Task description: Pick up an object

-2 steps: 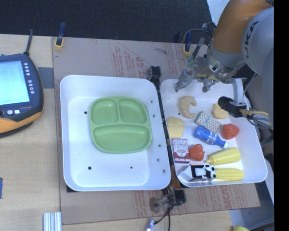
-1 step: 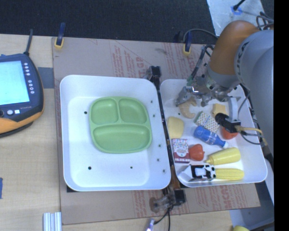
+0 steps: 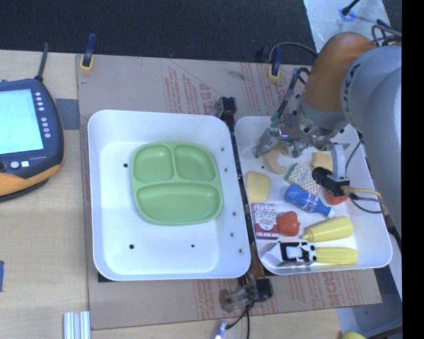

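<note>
A: Camera view check — where's the grey two-finger gripper (image 3: pixel 277 141)?

B: Low over the right white shallow bin's (image 3: pixel 367 260) far end, fingers spread, nothing between them.

A: Nearest thing?

B: A pale tan rounded lump (image 3: pixel 274 162) just beneath, slightly nearer the camera (its long axis I can't tell)

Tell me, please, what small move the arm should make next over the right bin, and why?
Probably a short descent straight down. The end effector sits at the far end of the right bin, with nothing visibly between its tips, and a pale round item lies just beside it. The toys nearer the camera, like the yellow corn, are further off, so the pale one seems the likeliest target.
</note>
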Controlling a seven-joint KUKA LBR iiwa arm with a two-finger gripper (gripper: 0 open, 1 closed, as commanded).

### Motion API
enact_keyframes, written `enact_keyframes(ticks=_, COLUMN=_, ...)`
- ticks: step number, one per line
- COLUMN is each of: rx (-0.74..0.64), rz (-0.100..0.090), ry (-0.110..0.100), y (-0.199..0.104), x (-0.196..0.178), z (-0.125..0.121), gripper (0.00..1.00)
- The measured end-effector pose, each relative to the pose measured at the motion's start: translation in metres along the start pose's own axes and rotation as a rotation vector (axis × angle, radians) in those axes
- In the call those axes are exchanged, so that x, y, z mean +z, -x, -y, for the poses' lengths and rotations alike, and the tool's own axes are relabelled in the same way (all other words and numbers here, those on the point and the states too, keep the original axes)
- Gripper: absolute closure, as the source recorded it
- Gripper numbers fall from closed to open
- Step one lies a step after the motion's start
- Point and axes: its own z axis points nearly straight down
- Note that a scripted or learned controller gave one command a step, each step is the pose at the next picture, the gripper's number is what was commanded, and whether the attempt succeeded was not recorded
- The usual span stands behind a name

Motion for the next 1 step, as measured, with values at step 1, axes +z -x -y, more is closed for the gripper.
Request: enact_keyframes(ticks=1, rx=0.0, rz=0.0, ry=0.0, y=-0.002, x=-0.0001, z=-0.0001, gripper=0.0)
